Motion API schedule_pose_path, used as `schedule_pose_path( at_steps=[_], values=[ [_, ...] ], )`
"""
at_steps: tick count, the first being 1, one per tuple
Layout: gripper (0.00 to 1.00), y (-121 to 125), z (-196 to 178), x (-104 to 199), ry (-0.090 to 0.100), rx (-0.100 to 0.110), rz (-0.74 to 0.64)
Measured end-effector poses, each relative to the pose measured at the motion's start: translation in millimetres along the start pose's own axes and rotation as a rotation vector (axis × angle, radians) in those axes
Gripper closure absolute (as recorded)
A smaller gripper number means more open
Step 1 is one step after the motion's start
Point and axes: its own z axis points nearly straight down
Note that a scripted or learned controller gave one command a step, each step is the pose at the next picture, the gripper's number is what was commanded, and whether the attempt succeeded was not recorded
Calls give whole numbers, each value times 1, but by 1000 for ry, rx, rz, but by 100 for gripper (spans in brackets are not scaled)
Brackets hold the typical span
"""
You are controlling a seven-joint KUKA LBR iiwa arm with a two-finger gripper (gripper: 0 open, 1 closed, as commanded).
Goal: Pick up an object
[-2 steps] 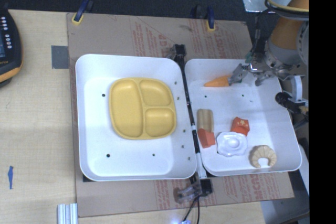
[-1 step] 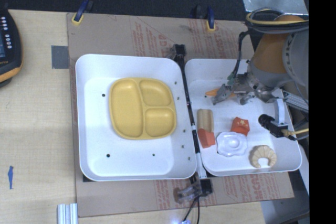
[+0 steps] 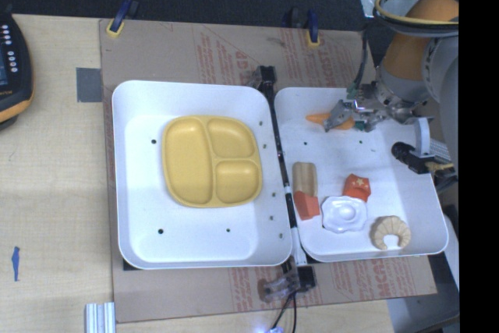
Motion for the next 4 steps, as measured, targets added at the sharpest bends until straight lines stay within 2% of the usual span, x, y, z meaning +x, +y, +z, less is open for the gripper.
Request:
schedule_pose_path(
  at_steps=[1, 2, 3, 4],
  values=[
    [0, -2, 0, -46, -1, -2, 7],
    [0, -1, 1, 3, 2, 2, 0],
    [0, -63, 1, 36, 4, 7, 4],
    [0, -17, 0, -9, -2, -5, 6]
  ],
)
